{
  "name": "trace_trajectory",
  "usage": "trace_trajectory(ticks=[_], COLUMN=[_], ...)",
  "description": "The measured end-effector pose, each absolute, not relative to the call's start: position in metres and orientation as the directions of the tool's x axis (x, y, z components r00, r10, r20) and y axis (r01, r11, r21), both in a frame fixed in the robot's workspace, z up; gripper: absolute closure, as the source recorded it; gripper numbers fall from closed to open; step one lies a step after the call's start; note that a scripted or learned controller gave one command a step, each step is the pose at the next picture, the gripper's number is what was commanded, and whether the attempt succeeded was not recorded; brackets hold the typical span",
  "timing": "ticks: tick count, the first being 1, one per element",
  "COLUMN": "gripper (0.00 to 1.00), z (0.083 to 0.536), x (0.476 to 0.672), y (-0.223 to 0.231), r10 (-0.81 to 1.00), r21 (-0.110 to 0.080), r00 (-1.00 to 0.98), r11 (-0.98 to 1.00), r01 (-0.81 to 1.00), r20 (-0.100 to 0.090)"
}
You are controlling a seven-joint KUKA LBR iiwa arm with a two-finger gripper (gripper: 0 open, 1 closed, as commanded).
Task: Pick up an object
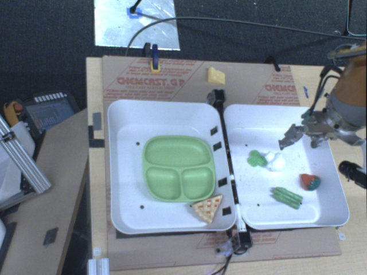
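The gripper (303, 135) hangs over the upper right part of the right bin (252, 116), fingers spread and nothing between them, a little up and right of the green-and-white toy (266, 159) lying near the bin's middle. That toy looks like the closest pick, so the best move is probably to centre over it, turn the fingers across its narrow side and go straight down before closing. The red strawberry-like piece (310, 181) and green ridged toy (287, 197) sit nearer the front right; the green divided plate (178, 168) and pizza slice (207, 208) stay in the left bin (123, 148).
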State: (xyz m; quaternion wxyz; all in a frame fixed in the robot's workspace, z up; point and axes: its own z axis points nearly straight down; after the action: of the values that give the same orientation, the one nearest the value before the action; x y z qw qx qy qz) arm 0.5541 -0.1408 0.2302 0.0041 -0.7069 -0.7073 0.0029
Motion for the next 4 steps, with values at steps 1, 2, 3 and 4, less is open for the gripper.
trace_trajectory(ticks=[1,2,3,4], gripper=[0.0,0.0,0.0,0.0], z=[0.236,0.194,0.147,0.105], x=[0.557,0.556,0.547,0.546], y=[-0.141,-0.135,-0.137,-0.137], r10=[1.0,1.0,1.0,1.0], r21=[0.001,-0.001,-0.002,-0.003], r00=[-0.003,-0.002,-0.001,-0.001], r11=[0.003,0.002,0.001,0.001], r01=[1.0,1.0,1.0,1.0], r20=[0.0,0.001,0.0,0.001])
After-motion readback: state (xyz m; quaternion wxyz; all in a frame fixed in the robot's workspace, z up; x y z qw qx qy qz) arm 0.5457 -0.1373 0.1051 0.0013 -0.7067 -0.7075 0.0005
